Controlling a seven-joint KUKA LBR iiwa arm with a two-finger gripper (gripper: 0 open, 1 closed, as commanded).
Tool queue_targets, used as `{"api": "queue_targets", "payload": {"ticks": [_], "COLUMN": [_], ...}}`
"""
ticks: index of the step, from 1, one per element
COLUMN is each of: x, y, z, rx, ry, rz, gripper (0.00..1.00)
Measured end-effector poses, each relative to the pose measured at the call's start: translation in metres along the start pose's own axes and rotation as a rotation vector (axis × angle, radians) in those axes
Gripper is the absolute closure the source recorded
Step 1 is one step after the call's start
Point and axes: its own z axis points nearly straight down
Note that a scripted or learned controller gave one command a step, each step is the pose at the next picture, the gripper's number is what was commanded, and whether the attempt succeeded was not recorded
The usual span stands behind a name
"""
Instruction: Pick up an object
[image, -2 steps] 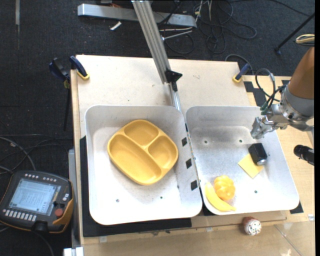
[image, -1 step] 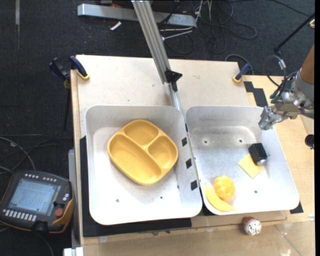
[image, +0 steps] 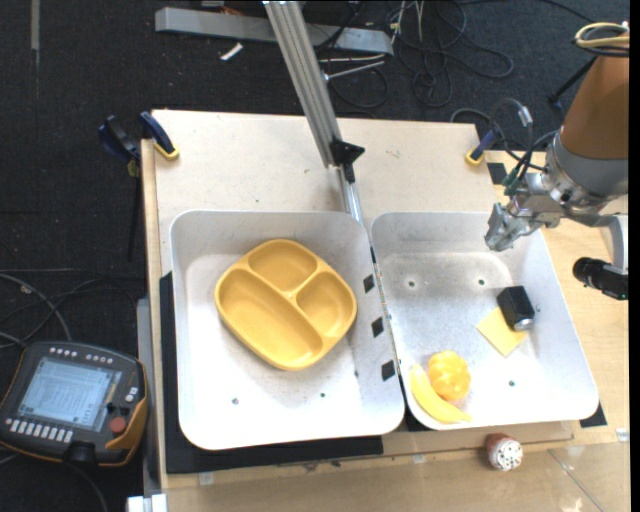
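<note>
Bench: pale wooden top (image: 250, 160) over dark flooring, bearing two shallow white bins side by side.
Pendant: grey handheld controller (image: 70, 398) with a screen, on the floor left of the bench.
Left bin: white tray (image: 200, 400) holding a yellow divided plate (image: 286, 302) with three compartments, lying flat near its centre.
Post: metal strut (image: 315, 90) slanting down to the seam between the bins.
Right bin: white tray (image: 560, 395); yellow banana (image: 430, 402) at the near edge, touching a yellow pepper-like toy (image: 449, 372); black block (image: 516, 306) resting on a flat yellow card (image: 499, 333).
Gripper (image: 500, 236): over the far right part of the right bin, apart from every object; whether the fingers are apart or together cannot be told.
Arm: grey with an orange band (image: 600, 100), entering from the right.
</note>
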Motion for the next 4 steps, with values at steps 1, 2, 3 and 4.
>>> {"api": "queue_targets", "payload": {"ticks": [1, 2, 3, 4], "x": [0.054, 0.099, 0.159, 0.218], "y": [0.006, 0.009, 0.008, 0.019], "z": [0.015, 0.013, 0.018, 0.029], "rx": [0.004, 0.004, 0.005, 0.003], "ry": [0.001, 0.001, 0.002, 0.001], "rz": [-0.001, 0.0, -0.001, -0.001], "gripper": [1.0, 1.0, 1.0, 1.0]}}
